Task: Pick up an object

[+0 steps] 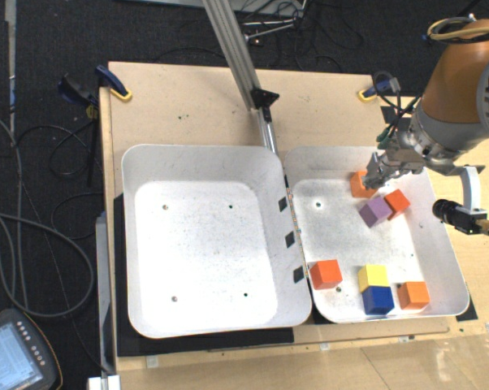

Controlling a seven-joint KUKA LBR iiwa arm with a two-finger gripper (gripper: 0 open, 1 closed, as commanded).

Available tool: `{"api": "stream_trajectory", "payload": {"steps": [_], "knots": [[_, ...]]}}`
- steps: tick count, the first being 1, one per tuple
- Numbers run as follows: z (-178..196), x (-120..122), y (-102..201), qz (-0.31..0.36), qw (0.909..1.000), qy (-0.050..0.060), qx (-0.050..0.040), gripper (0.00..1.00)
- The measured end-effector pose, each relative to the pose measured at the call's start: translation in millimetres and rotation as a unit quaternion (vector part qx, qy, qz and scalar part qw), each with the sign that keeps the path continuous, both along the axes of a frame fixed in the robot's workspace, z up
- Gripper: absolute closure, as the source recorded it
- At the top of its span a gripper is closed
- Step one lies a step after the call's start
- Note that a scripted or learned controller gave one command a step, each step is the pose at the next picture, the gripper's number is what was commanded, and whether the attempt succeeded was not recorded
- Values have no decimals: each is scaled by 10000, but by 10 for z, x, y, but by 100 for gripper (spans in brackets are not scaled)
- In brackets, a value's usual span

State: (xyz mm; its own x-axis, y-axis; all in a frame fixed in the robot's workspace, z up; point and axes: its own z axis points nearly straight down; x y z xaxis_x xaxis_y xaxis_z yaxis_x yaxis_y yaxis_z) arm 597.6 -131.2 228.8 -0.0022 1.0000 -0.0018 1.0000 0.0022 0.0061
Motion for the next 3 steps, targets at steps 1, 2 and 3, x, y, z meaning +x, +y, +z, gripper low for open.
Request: {"api": "stream_trajectory", "payload": {"steps": [1, 2, 3], "knots": [[86, -171, 472, 23, 10000, 31, 17, 100], [145, -323, 1068, 34, 10000, 33, 23, 100], [216, -445, 1566, 33, 10000, 34, 19, 100]]}}
